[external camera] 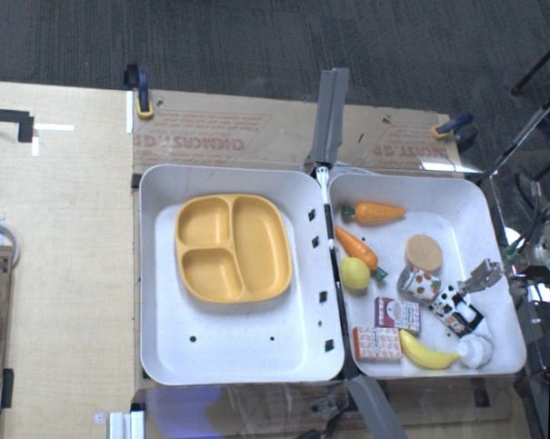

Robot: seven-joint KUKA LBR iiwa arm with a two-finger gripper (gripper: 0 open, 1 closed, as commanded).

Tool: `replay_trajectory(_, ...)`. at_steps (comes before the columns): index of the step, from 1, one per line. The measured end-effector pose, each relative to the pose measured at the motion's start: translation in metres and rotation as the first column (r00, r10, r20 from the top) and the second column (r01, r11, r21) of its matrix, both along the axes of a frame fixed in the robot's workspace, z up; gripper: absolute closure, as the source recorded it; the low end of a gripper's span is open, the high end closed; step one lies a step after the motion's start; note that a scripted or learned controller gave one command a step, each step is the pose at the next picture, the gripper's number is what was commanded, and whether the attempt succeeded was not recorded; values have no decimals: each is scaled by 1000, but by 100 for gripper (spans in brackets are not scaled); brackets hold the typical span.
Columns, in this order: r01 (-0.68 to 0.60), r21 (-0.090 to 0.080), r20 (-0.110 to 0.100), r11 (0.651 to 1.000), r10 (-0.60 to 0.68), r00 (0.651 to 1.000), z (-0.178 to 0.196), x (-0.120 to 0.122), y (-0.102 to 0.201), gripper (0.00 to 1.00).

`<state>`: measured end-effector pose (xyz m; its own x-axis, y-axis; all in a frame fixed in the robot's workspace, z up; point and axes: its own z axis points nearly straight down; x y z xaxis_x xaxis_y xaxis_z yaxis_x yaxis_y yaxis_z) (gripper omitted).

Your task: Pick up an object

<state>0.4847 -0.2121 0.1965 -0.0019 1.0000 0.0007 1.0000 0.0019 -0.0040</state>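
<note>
Metal pincer [482, 274] sits by the right bin's [493, 224] far wall, can't tell its state; round tan disc [425, 251] and glossy curved banana [426, 353] lie left of it.

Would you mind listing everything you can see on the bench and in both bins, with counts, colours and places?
Left bin: one, white, left of the divider.
Divided plate: one, yellow, three compartments, in the left bin.
Right bin: one, white, right of the divider.
Carrots: two, orange, at the right bin's far left; the second lies slanted below the first.
Lemon: one, yellow, beside the lower carrot.
Banana: one, yellow, near edge of the right bin.
Small cartons: two, red and white, left of the banana; the other.
Round tan disc: one, mid right bin.
Clamps: two, blue and yellow, at the bench's far edge; the other.
Gripper: one, metallic, over the right bin's right side.
</note>
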Motion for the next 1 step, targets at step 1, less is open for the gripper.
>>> replay_trajectory(1, 253, -1, -1, 967, -253, 967, -40, 36, 39, 0)
